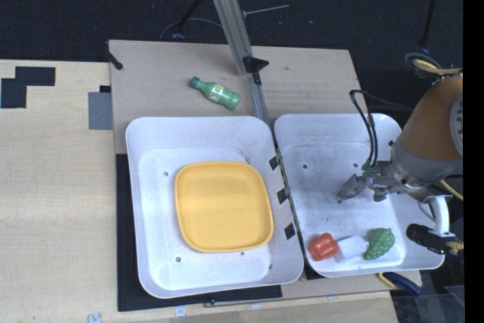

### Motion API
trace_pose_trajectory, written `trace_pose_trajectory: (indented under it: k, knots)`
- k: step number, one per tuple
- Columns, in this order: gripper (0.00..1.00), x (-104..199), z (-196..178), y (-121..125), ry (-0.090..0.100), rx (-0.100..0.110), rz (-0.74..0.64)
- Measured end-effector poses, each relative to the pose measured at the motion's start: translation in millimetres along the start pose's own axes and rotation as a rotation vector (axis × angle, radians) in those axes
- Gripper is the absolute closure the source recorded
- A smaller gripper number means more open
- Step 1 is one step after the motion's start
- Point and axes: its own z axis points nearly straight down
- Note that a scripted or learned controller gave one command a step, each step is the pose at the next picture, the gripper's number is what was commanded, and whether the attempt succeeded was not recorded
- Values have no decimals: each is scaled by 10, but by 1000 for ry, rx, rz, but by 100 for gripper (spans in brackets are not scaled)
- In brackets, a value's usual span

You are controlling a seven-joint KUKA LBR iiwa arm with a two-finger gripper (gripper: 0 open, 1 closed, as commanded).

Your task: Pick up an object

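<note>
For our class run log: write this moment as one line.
gripper: over right bin, holding nothing | toys: near edge | yellow plate: left bin

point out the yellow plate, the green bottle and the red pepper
yellow plate (pixel 224 206), camera view, middle of its flat face
green bottle (pixel 216 93), camera view, middle of its body
red pepper (pixel 324 246), camera view, middle of its red body

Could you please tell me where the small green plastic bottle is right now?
The small green plastic bottle lies on the bench behind the left white bin, beside the slanted metal rail.
</note>
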Motion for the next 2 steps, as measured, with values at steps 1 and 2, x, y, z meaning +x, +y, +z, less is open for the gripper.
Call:
trace_pose_trajectory:
  k: [1, 2]
  knots:
    - [100, -20, -130, 7, -2, -5, 3]
    - [100, -34, -635, -88, -3, -9, 3]
